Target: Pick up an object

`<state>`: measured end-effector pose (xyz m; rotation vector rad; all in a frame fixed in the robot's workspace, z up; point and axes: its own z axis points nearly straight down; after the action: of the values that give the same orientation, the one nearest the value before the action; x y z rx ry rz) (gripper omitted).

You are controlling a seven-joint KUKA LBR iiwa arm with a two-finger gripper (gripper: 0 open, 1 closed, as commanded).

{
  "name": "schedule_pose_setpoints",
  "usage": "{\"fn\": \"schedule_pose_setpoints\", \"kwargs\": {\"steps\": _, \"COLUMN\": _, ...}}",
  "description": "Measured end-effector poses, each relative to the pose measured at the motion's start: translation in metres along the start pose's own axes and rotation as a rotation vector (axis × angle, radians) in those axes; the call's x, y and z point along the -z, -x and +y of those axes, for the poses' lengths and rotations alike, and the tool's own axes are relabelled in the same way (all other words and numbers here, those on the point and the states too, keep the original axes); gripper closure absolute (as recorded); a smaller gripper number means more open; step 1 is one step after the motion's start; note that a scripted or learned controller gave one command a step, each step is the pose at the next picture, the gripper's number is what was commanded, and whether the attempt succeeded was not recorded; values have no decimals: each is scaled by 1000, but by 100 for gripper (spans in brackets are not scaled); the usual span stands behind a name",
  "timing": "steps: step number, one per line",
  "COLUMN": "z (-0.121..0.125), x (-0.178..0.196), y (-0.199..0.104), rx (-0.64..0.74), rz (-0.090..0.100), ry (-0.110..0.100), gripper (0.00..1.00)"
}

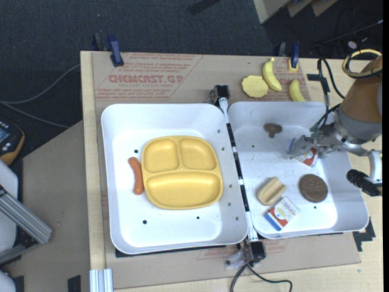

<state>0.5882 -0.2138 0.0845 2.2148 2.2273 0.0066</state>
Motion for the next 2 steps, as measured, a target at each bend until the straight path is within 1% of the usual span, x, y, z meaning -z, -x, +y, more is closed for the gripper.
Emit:
{"fn": "schedule_pose_setpoints", "kwargs": {"steps": 1, "z": -52, "x": 1, "y": 5, "rx": -2, "rz": 7, "ry": -5, "gripper": 0}}
{"fn": "schedule_pose_setpoints", "kwargs": {"steps": 2, "z": -58, "x": 0, "y": -87, "rx": 2, "rz": 2, "ry": -7, "gripper": 0}}
